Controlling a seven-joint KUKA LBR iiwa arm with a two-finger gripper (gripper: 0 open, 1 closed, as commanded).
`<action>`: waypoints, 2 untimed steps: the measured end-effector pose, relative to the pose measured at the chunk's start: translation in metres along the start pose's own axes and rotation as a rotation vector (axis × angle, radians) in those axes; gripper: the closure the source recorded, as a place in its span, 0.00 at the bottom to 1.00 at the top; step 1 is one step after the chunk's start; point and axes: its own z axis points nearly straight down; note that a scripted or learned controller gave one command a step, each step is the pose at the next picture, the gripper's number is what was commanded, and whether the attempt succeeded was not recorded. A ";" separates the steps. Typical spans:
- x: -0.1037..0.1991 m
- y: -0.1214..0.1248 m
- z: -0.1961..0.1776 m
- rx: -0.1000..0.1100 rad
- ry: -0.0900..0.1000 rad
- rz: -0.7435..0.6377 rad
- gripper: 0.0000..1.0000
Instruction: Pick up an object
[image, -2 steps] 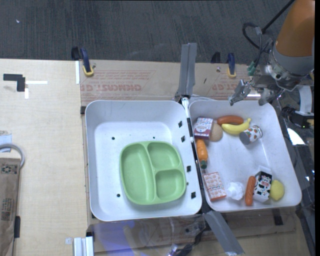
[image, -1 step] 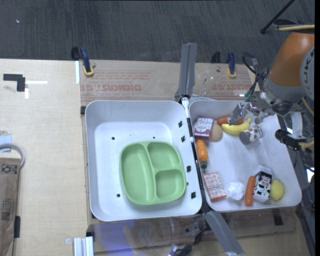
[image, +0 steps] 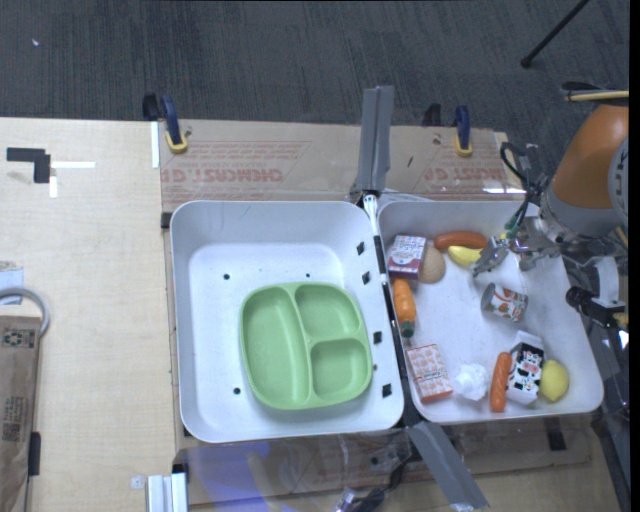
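My claw hung low over the back of the right bin, close to its rear wall, with my arm reaching in from the right. The fingers looked spread and nothing sat between them, so I was carrying nothing at that point.

The things I could take all lay in that right bin. Nearest my fingertips was a yellow banana-like piece, touching or nearly touching a red sausage-shaped piece behind it. Just below the claw lay a small can on its side. Further left, a pink carton leaned against a brown rounded thing, with an orange carrot along the divider. At the front sat a small red box, a crumpled white lump, another carrot, a black and white carton and a lemon. The left bin held a green divided tray.

I judged the risks this way: the banana and the red piece were so close that closing on one could catch or shove the other, and both were rounded enough to squirt out sideways. The can on its side could roll if I nudged it. Working so near the rear wall, a finger could also strike the rim and spoil the grasp
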 end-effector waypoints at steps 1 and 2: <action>0.031 -0.057 0.000 0.001 0.001 0.043 0.00; 0.030 -0.057 -0.008 0.001 0.001 0.046 1.00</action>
